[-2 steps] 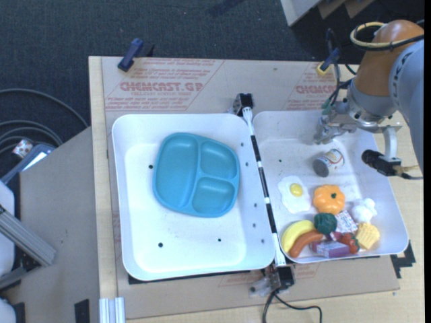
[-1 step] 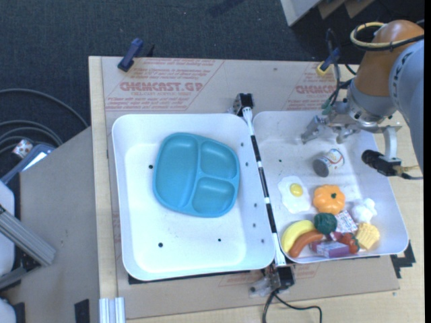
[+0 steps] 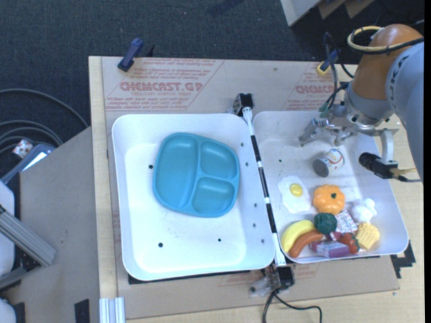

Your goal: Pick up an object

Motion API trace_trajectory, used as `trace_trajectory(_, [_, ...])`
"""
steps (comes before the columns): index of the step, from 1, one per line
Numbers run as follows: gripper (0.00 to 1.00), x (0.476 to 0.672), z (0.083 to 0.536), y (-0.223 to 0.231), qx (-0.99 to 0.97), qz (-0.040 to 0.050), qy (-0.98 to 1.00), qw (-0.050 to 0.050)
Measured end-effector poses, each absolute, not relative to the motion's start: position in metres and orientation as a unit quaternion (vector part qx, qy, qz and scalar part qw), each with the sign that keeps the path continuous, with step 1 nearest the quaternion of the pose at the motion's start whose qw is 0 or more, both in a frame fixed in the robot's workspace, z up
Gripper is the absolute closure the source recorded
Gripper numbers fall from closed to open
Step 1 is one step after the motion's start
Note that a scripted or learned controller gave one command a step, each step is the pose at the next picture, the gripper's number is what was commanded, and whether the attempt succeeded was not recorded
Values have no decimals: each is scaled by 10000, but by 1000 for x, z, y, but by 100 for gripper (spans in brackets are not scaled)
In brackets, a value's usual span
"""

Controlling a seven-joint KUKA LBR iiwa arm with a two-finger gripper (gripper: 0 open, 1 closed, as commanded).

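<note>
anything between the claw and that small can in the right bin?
Nothing visible. The claw hangs over the back of the right white bin; the small grey cylindrical can lies just in front of it on bare floor, apart from the toy-food pile.

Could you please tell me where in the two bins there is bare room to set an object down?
Left bin: bare floor borders the blue tray, widest toward the near wall. Right bin: bare between the divider, fried egg and end effector. Near corner is crowded: pumpkin, banana, corn.
</note>
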State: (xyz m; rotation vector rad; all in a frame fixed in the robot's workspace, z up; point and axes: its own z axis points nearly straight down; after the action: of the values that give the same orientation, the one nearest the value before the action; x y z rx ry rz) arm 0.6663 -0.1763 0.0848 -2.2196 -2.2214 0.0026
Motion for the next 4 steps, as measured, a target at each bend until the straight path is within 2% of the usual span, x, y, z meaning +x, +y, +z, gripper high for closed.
trace_trajectory(1, [100,667,96,-176,-7065,4,-7077,-7])
trace_trajectory(2, [0,667,95,-176,-7066,7,-7076,-6])
trace_trajectory(3, [0,666,85,-178,-7070,8,-7072,4])
trace_trajectory(4, [100,667,96,-178,-7068,2,-7075,-10])
